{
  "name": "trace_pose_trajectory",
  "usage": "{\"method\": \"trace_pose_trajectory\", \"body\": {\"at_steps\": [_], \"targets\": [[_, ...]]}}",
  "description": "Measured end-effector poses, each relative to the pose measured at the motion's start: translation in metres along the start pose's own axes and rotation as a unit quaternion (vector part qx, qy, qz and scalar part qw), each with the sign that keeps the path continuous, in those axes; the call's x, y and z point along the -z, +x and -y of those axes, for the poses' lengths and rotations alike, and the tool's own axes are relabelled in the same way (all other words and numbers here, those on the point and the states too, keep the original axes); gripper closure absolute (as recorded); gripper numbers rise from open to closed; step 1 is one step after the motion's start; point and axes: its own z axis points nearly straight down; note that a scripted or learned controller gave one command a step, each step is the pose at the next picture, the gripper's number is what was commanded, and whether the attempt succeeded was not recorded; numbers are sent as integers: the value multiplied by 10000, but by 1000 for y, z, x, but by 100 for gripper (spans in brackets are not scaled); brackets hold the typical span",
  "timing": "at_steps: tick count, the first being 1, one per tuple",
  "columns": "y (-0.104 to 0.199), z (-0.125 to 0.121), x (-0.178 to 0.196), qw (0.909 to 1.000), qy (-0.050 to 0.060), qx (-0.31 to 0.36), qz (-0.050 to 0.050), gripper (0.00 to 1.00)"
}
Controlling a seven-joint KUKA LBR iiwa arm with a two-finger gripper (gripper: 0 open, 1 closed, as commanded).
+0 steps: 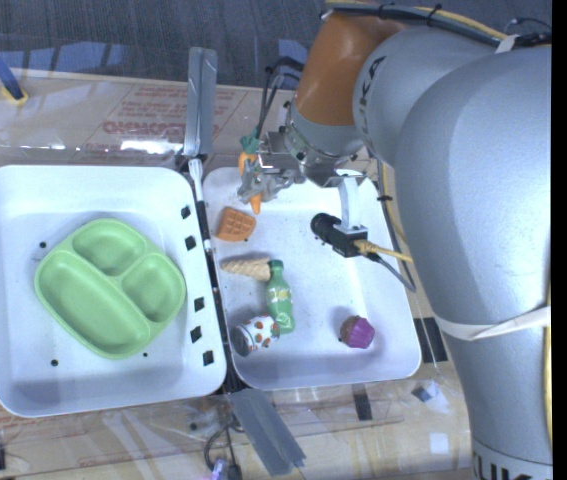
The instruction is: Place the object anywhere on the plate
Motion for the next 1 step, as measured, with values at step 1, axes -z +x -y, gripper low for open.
{"method": "trace_pose_trajectory", "body": {"at_steps": [1], "targets": [[48,65,24,9954,3,956,1,100]]}}
